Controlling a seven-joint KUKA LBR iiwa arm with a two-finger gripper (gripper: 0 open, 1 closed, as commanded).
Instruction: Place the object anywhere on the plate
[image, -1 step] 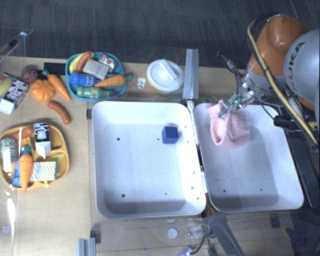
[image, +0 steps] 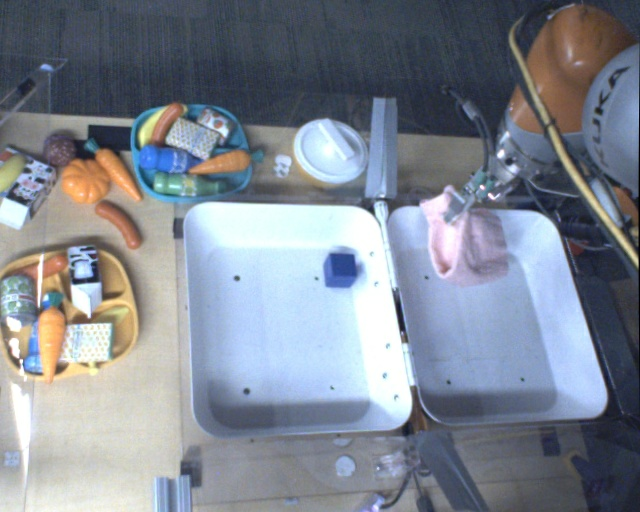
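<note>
Over right bin (image: 560, 330), pincer (image: 468, 196) pinching limp pink cloth (image: 465, 243), blue cube (image: 341, 269) left.

The arm (image: 600, 90) bears part of the lettering "KUKA" on its grey casing.

Upper left of frame: blue bowl (image: 150, 180) w/ toy food, white lidded tub (image: 330, 152) to its right. Far left on desk (image: 150, 380): yellow tray (image: 122, 300) w/ toy veg + cartons, mini pumpkin (image: 84, 182), loose carrot (image: 124, 176), sausage (image: 119, 224). Blue cube (image: 341, 269) sits upper right in left bin (image: 215, 400).
</note>
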